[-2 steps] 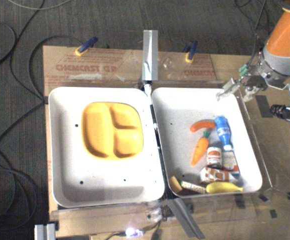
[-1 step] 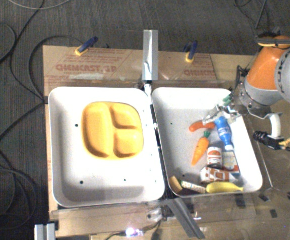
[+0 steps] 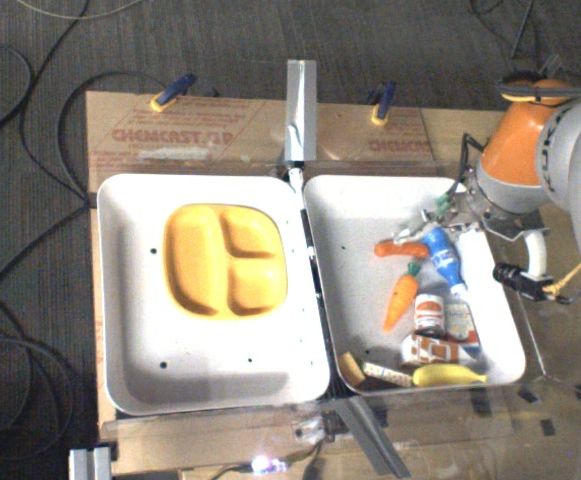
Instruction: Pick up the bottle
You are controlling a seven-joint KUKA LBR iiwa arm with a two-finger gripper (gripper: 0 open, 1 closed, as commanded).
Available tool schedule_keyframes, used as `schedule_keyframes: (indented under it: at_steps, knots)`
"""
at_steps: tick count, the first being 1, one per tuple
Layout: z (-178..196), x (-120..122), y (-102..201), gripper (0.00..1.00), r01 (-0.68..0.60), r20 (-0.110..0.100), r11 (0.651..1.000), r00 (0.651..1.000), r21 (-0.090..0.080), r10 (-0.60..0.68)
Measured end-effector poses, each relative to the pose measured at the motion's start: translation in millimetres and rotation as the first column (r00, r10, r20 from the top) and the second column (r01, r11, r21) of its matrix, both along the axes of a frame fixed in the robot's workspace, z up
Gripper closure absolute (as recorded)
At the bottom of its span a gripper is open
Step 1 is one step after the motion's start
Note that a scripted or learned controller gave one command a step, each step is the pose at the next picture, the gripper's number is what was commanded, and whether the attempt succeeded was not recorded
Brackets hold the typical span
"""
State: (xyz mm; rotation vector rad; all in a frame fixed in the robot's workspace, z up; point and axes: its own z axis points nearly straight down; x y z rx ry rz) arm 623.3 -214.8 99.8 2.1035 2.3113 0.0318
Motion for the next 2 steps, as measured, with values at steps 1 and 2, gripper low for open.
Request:
schedule_keyframes:
  at_steps: [1, 2]
  knots:
    - [10, 2, 0, 1.0, -0.002, 0.007, 1.0, 1.0, -0.005, 0.002]
    - [108, -3, 42, 1.0, 0.115, -0.027, 0.993, 0.993, -0.005, -0.115]
